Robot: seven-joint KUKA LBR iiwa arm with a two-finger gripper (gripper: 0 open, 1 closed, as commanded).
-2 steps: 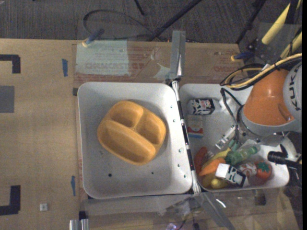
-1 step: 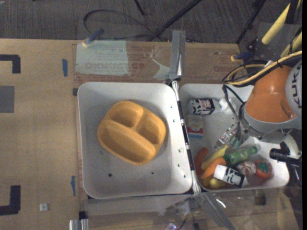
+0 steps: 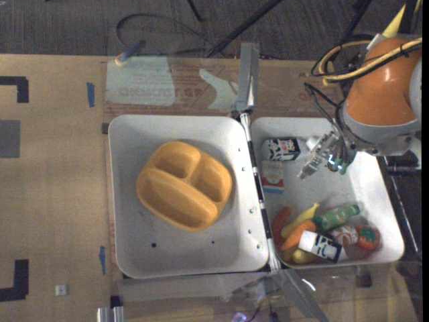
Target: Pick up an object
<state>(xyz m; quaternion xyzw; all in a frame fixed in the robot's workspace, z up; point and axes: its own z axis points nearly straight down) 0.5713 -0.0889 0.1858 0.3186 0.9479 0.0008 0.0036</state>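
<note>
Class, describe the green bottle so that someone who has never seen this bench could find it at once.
Start at the right-hand white bin and go to the pile of toy food along its near edge. The green bottle lies on its side at the top of that pile, the one green thing among yellow, orange and red pieces.

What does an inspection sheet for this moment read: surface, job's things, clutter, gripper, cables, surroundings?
Surface: tan bench bearing two shallow white bins, left bin and right bin.
Job's things: small toy foods and a green bottle heaped at right bin's near edge; black-and-white carton by its far wall.
Clutter: yellow three-compartment plate in left bin.
Gripper: two-finger gripper above right bin, holding nothing.
Cables: yellow and black cables on the arm.
Surroundings: blue tape marks, dark carpet.
</note>
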